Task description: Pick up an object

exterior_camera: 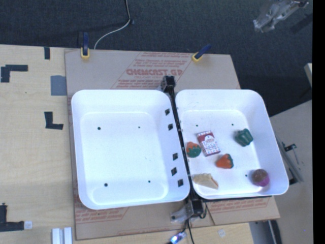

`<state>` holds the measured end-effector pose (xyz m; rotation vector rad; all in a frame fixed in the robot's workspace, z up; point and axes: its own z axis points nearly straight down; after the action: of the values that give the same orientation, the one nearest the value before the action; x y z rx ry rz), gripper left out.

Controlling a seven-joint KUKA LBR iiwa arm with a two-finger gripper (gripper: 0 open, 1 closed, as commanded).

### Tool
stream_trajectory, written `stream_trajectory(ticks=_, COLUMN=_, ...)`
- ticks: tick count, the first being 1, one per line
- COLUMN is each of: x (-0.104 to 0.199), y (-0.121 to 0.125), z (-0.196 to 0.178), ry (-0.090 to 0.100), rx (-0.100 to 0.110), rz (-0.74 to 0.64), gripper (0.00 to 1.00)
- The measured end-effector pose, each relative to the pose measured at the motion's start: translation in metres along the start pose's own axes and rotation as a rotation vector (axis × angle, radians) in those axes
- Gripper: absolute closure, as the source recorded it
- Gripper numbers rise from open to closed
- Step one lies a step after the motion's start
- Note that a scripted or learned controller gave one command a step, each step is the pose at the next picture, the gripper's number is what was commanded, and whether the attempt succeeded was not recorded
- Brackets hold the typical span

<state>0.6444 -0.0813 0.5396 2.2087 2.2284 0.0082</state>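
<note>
The right bin [254, 103] holds several small objects: a red and white packet [207, 143], an orange and green piece [192, 149], an orange-red piece with green [224, 161], a dark green object [244, 137], a purple-brown ball [260, 177] and a tan wedge [204, 181]. My gripper [269, 15] hangs high at the top right, well beyond the far edge of the bins and away from every object. Nothing is visible between its fingers.
The left bin [81, 136] lies beside the right one on a brown cardboard sheet [147, 67]. Black clips [168, 83] join the bins along the middle seam. Two clamps [85, 50] hold the cardboard's far edge, and a white cable [114, 32] runs behind.
</note>
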Motion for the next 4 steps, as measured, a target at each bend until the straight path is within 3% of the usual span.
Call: stream_trajectory(ticks=4, x=-0.003, y=0.002, z=-0.035, ry=-0.006, rx=0.007, rz=0.004, gripper=1.00)
